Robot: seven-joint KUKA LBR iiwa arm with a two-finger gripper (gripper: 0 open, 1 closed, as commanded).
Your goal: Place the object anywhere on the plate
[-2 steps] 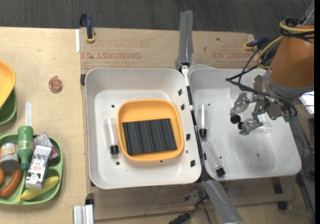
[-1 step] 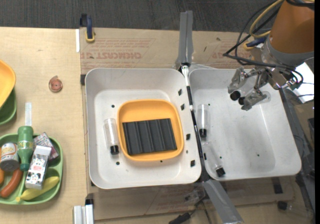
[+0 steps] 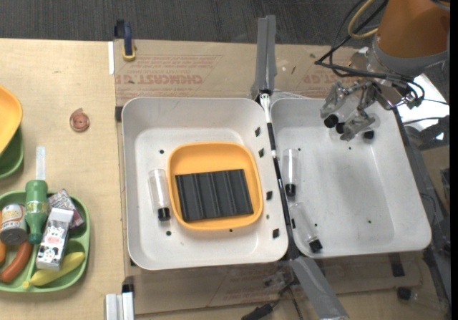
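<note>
Camera view. Dark carpet at the top. A pale wood surface (image 3: 57, 75) with cardboard laid under two white bins.

Left bin (image 3: 136, 168): the orange plate (image 3: 179, 161) sits roughly at its centre. The black ridged object (image 3: 215, 194) lies flat on the plate, inside the rim and square to it. Judged placed: it rests on its broad face and should not slide off. A clear tube (image 3: 158, 195) with a dark cap lies just beside the plate's left edge, on the bin floor.

Right bin (image 3: 358, 197): two more clear tubes lie along its left wall. The gripper (image 3: 349, 127) hangs over the far part of this bin, well apart from the plate. The fingers (image 3: 330, 122) look spread, with nothing between them. This reads as a released, clear-of-work pose, probably so the arm does not block the plate.

Off to the left, outside the bins: a green tray (image 3: 71, 268) of toy food and an orange bowl (image 3: 7, 125). Neither is part of the task.

Task appears complete.
</note>
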